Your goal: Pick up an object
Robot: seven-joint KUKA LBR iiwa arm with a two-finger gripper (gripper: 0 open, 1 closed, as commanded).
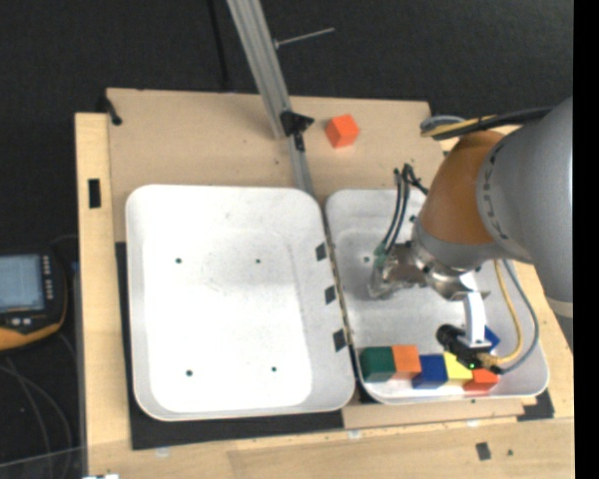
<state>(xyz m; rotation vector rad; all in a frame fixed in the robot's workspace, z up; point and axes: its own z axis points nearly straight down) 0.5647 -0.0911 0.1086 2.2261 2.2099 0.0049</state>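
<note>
- The gripper [384,279] hangs low over the right bin [351,218], at centre-right of the frame, above bare white floor
- I cannot tell how the jaws stand; the wrist hardware blurs together there
- The things to pick lie in a row along that bin's lower edge: a green block [377,362], an orange block [406,358], a blue block [429,369] and a yellow block [457,369], packed touching each other
- Another orange cube [341,131] sits on the bench [200,138] at upper centre, outside both bins
- The risk as I see it: the blocks are crowded against the bin wall, so a descent could land on two at once or jam against the rim
- A closure where the gripper hangs now would likely catch nothing
- The arm's grey bulk and cables cover the bin's right part, and a small red-orange piece [483,376] there is too hidden to name
- The left bin [150,267] fills the frame's left middle
</note>
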